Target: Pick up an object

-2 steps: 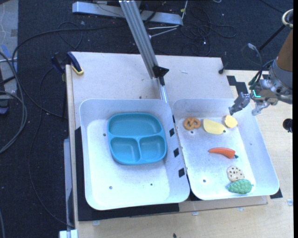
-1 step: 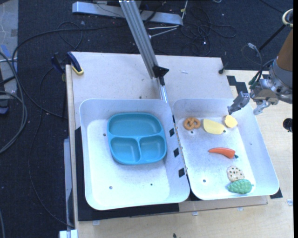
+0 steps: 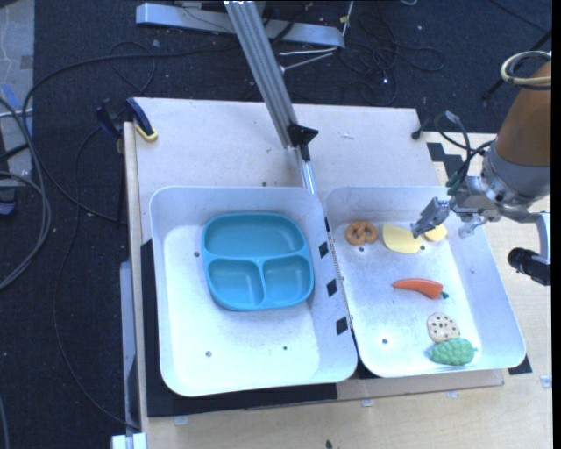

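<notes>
Dark carpeted floor surrounded the bench, speckled with light flecks. Black cables trailed across it on the left and along the top. Pale wooden bench top sat on a black mat showing at its left and near edges. A slanted aluminium post rose from a metal base at the far side. A yellow-and-black clamp gripped the bench's far-left corner. Lighting was even, with soft shadows.
</notes>
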